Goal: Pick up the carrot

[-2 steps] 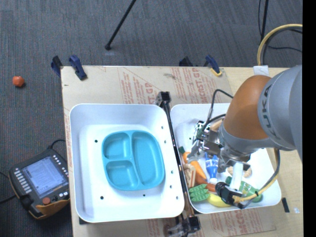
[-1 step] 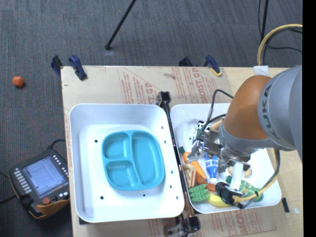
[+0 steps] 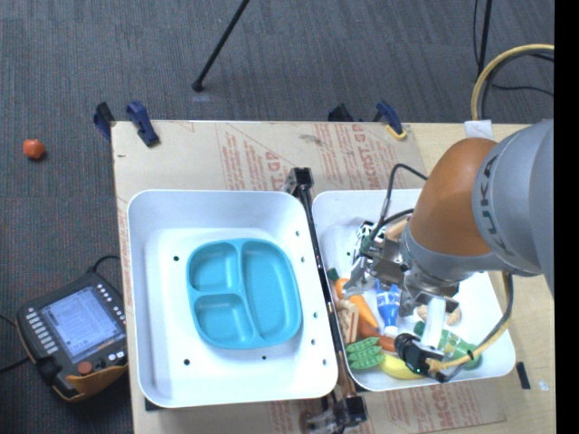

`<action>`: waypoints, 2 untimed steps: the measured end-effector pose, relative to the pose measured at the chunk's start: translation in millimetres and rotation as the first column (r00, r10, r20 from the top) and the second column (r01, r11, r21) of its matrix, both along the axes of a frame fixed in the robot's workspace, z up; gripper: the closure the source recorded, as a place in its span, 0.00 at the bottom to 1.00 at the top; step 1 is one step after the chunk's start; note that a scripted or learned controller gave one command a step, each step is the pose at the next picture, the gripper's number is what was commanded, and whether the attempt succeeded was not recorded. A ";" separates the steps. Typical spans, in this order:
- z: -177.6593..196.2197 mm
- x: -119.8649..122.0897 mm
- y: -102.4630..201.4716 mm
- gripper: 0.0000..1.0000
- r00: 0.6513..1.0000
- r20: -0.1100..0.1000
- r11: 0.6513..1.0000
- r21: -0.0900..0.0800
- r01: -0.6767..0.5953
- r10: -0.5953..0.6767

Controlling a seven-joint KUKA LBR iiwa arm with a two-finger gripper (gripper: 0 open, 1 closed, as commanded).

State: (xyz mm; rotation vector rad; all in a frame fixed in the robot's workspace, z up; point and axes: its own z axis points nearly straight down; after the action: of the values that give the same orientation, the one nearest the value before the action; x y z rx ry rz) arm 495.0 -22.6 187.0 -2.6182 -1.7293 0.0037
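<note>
Orange is the colour to watch, and the carrot [image 3: 364, 310] lies in the right bin [image 3: 336, 208], just to the left of the gripper [image 3: 398, 307] and close against it. That gripper is low among the clutter, mostly masked by the arm's [image 3: 470, 211] orange and grey bulk above it, so whether it is open, closed or gripping anything cannot be told from this angle. Nothing visibly sits in its grasp.

Around it the pile is tight: a blue and white item [image 3: 387, 304] right at the gripper, a green ridged toy [image 3: 364, 352] below and to its left, a yellow piece [image 3: 398, 366] beneath it near the bin's front wall. A slim tan stick [image 3: 347, 322] lies just left of the carrot, along the bin's left wall.

Well off to the gripper's left sits the left bin [image 3: 154, 242], carrying a teal divided plate [image 3: 244, 293] with three compartments. Both bins rest on the counter [image 3: 226, 152], a cardboard-covered surface with blue clamps [image 3: 141, 123] at its far edge. Far left on the floor lies a teach pendant [image 3: 72, 333], and a small red ball [image 3: 34, 148] sits on the carpet beyond.
</note>
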 end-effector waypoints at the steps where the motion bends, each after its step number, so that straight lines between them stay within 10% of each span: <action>1: 0.0 0.0 0.0 0.00 1.000 0.000 1.000 0.000 0.000 0.000; 2: 0.0 0.0 0.0 0.00 1.000 0.000 1.000 0.000 0.000 0.000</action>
State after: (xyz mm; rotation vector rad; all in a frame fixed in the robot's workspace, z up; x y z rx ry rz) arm 495.0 -22.6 187.0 -2.6182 -1.7292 0.0038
